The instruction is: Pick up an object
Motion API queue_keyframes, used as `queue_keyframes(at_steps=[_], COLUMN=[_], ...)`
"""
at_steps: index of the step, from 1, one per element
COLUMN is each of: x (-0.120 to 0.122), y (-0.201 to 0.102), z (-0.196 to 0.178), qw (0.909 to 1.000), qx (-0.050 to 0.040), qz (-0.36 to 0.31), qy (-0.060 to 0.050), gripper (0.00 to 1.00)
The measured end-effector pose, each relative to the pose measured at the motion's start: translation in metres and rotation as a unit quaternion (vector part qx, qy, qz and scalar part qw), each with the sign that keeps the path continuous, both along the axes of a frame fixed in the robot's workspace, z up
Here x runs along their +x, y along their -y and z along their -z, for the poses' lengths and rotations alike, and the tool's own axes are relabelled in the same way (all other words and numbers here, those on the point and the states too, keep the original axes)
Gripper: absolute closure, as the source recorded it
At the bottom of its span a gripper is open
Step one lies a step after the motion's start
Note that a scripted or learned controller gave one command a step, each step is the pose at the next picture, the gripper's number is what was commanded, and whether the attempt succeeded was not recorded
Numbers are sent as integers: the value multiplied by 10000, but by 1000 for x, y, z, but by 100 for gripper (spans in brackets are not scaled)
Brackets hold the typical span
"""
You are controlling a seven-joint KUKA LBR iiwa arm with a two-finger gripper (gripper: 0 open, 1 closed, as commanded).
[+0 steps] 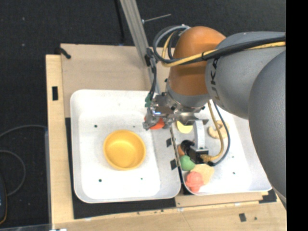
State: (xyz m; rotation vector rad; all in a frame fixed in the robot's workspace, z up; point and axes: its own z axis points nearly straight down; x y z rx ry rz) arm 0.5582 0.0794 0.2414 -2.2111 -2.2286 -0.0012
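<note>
One tool (155, 121) above bin divider, perhaps gripping red object (157, 125)

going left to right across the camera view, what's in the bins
yellow bowl in the left bin → hand over the divide between the bins → green ball and pink ball, one above the other near the right bin's left edge

Partial dark lettering runs down the grey robot arm (240, 76) beside its orange band (195, 61); the letters cannot be read.
</note>
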Motion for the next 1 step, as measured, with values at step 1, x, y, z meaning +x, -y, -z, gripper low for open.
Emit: queue_keyframes(at_steps=[1], x=[0], y=[3], z=[0], qw=[10000], qx=[-1], qz=[25], qy=[4], gripper=[0])
